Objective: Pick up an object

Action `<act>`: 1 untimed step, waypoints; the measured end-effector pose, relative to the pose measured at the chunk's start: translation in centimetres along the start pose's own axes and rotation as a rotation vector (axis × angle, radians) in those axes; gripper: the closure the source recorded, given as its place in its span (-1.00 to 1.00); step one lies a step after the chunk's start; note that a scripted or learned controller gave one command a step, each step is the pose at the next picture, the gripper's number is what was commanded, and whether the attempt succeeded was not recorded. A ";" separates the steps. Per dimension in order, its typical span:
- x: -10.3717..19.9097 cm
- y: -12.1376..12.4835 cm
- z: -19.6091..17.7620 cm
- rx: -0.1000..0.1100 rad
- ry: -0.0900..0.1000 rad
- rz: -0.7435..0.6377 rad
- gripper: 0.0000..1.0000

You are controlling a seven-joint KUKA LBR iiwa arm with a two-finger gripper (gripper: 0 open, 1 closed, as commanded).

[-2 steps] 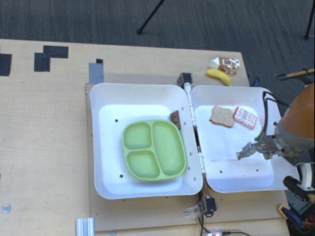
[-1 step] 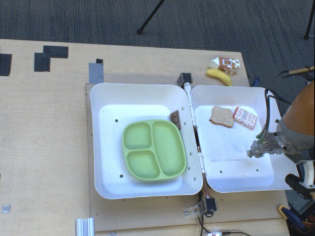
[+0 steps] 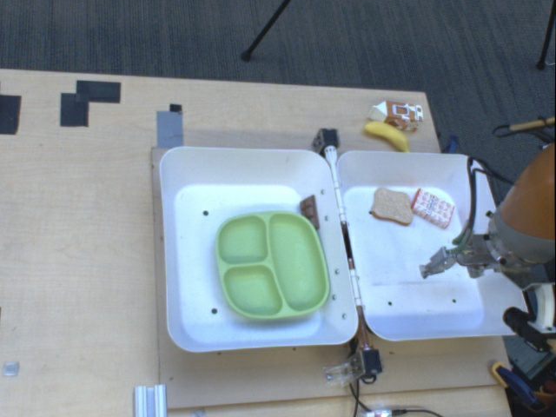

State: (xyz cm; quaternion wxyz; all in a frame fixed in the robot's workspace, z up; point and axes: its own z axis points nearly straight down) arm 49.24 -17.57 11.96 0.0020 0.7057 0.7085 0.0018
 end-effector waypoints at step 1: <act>0.0 0.2 -1.1 -0.004 0.000 -0.002 1.00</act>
